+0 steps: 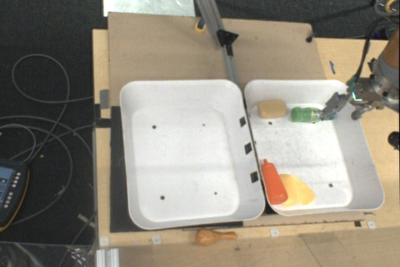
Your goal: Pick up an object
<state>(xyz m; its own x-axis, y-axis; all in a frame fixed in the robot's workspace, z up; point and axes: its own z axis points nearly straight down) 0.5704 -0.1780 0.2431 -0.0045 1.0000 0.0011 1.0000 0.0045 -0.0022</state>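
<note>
Tool (338,105) of the grey arm reaches from the right into the right white bin (359,159), next to a small green object (305,114).

One dark finger (330,107) of the tool touches, or almost touches, the right end of the small green rounded object, and a second finger (361,110) stands well apart on the right, near the bin's rim, so the tool looks spread and nothing is between its fingers. Just left of the green object lies a tan block with rounded corners (272,109), near the back wall of the same bin. At the front left of this bin a red-orange plastic bottle (273,182) lies beside a soft yellow piece (297,190), the two touching. On the wooden bench (156,47), in front of the left white bin (181,153), rests a brown pear-shaped wooden thing (214,236).
</note>
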